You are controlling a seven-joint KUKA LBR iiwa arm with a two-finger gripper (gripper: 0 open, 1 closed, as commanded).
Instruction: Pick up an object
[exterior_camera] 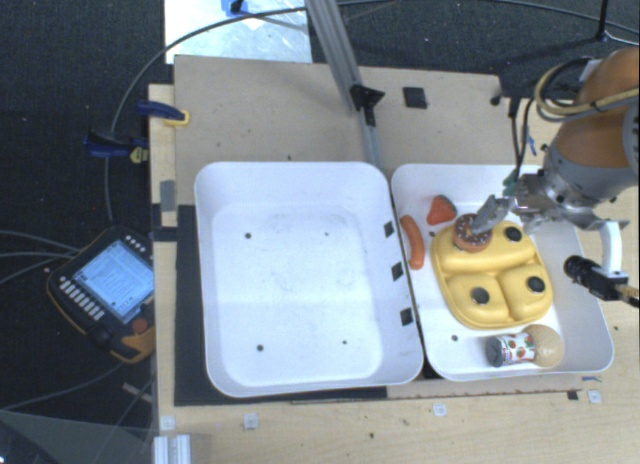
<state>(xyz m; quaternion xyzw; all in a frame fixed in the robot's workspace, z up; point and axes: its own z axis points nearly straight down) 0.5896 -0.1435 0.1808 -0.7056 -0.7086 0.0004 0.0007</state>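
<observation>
The right bin holds a big yellow moulded toy with dark spots, and a small round brown and pink piece rests on its upper left corner. A red strawberry-like piece and an orange sausage shape lie to the left of the toy. A small can and a tan ball sit at the bin's front. My gripper reaches in from the right, its tip just above and right of the brown and pink piece.
The left bin lies beside the right one. A grey pole slants across the back of the bench. A handheld pendant lies off the bench at left. Cables hang near the arm's orange band.
</observation>
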